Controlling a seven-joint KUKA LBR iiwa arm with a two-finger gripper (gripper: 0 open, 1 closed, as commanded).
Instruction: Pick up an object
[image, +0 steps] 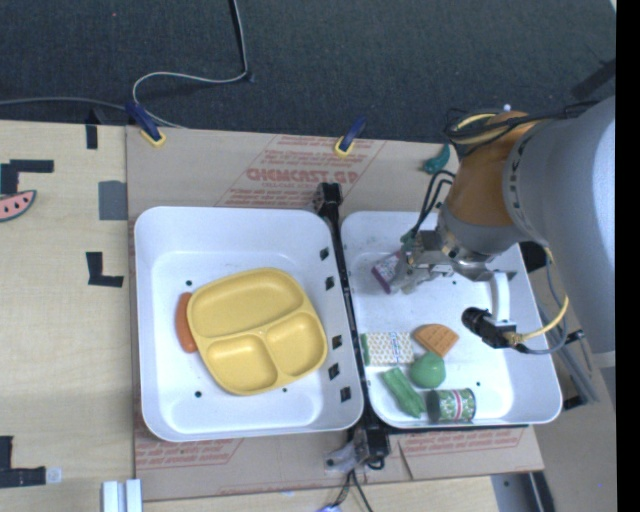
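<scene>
Tool low in right bin, at a small purple object; can't tell if gripped.
Bare floor around it; patterned block, orange piece, green ball, can crowd near edge. Yellow tray fills left bin.

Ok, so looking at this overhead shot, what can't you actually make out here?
- Gripper: the fingertips blur into the purple object, so a grasp can't be confirmed in the camera view.
- Orange item in the left bin: mostly hidden under the yellow divided plate.
- Small can: its label is too small to read.
- Green items: they overlap, so their shapes are unclear.
</scene>
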